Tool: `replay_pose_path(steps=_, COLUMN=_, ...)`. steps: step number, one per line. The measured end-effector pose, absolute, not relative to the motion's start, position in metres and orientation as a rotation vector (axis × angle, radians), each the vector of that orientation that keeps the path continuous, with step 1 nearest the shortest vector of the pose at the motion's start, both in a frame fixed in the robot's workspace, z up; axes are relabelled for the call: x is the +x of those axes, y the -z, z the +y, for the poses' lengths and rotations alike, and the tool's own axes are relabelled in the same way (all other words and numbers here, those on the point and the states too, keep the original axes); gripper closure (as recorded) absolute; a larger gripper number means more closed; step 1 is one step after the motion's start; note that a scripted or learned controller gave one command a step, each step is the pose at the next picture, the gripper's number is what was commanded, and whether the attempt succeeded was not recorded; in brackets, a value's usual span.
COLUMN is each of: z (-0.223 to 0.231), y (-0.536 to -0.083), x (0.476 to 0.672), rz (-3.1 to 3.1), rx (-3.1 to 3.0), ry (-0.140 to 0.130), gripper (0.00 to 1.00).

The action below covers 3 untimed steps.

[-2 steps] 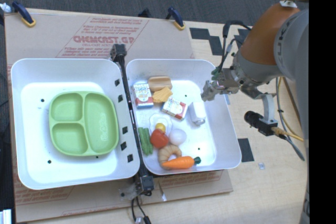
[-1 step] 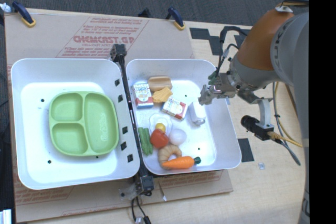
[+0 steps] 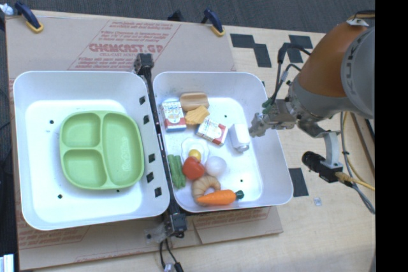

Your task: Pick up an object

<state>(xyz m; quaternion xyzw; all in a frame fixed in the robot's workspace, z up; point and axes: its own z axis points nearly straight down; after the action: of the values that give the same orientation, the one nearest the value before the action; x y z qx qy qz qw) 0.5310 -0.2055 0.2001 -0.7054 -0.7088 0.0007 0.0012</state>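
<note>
Two white bins sit on the worktop [image 3: 319, 213]. The left bin [image 3: 32, 200] holds one green divided plate [image 3: 102, 150]. The right bin [image 3: 274, 181] holds about ten toy foods: one orange carrot [image 3: 215, 198] at lower centre, one red tomato [image 3: 193, 168], one white egg [image 3: 217, 165]. The gripper [image 3: 258, 124] hovers at this bin's right rim; whether its jaws are parted cannot be told.

Divided plate [image 3: 102, 150] in left bin [image 3: 25, 89], toy foods in right bin [image 3: 271, 169] (carrot [image 3: 217, 198] nearest front), tool [image 3: 257, 125] over its right rim
</note>
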Motion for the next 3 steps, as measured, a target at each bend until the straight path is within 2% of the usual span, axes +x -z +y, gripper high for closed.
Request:
replay_pose_path(steps=1, z=-0.210, y=-0.205, x=0.536, rz=-2.227, rx=-2.215, ry=-0.001, gripper=1.00)
replay_pose_path(steps=2, z=-0.211, y=-0.204, x=0.552, rz=-2.227, rx=-2.216, ry=0.000, gripper=1.00)
replay_pose_path(steps=3, z=-0.210, y=-0.161, x=0.558, rz=-2.227, rx=-2.212, ry=-0.003, gripper=1.00)
